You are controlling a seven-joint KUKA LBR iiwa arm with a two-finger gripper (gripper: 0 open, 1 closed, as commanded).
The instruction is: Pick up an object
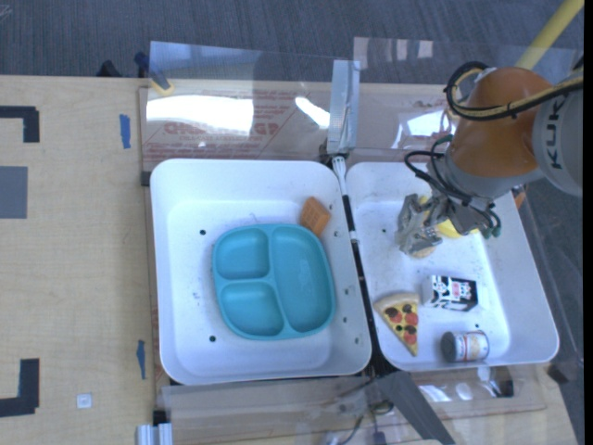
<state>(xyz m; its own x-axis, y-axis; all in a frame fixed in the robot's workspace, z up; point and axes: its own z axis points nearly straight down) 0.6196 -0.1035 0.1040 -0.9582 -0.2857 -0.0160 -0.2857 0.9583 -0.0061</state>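
In the right bin (521, 290), the carton (452, 292) lies apart from the fingers (412, 233).

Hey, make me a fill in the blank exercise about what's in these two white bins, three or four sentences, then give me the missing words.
1. The turquoise plate is divided into ___ compartments.
2. The plate lies in the bin on the view's ___ side.
3. The small piece by the plate's far corner is ___ in colour.
4. The gripper hangs over the other bin, where the red-dotted toy is a slice of ___.

Missing words: three; left; orange; pizza.
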